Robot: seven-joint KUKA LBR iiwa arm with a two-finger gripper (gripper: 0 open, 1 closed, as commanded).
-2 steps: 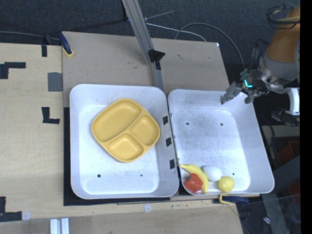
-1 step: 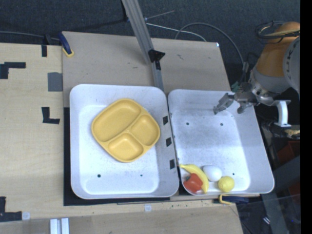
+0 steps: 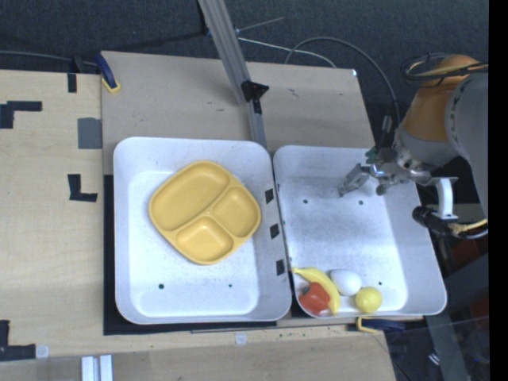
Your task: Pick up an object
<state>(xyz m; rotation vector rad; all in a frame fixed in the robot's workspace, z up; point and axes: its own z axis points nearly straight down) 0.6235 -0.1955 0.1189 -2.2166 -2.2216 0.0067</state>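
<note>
In the right bin's near corner lie several small items. A yellow banana curves over a red fruit. A white egg-shaped piece sits beside them, and a yellow lemon-like ball lies next to it. My gripper hangs over the far right part of that bin, well away from the pile. It is open, its fingers spread, with nothing between them.
A yellow three-compartment plate lies in the left bin. A grey metal bar slants down from the top to the bins' shared far edge. Cables loop behind the right bin.
</note>
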